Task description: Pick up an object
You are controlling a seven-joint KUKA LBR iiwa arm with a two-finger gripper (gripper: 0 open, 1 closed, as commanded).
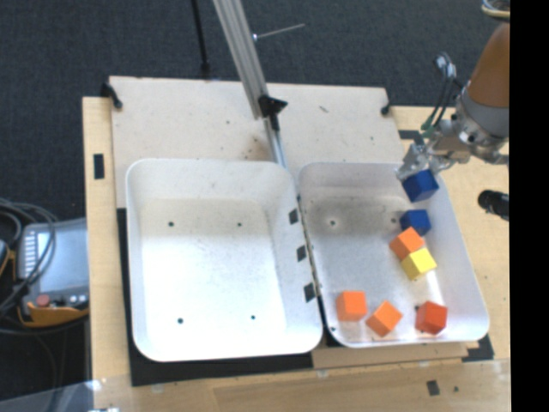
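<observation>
My gripper (417,166) hangs over the far right corner of the right bin (343,230), shut on a blue cube (421,185) that sits just under the fingers, lifted off the bin floor. Below it in the same bin lie a second blue cube (415,221), an orange cube (403,244) and a yellow cube (419,263), close together along the right wall. Along the near wall rest two more orange cubes (351,305) (385,318) and a red cube (431,317).
The left bin (214,256) stands beside the right one, sharing a middle wall. A slanted aluminium rail (244,50) rises behind the bins. A pendant with cables (51,264) lies off the bench at the left.
</observation>
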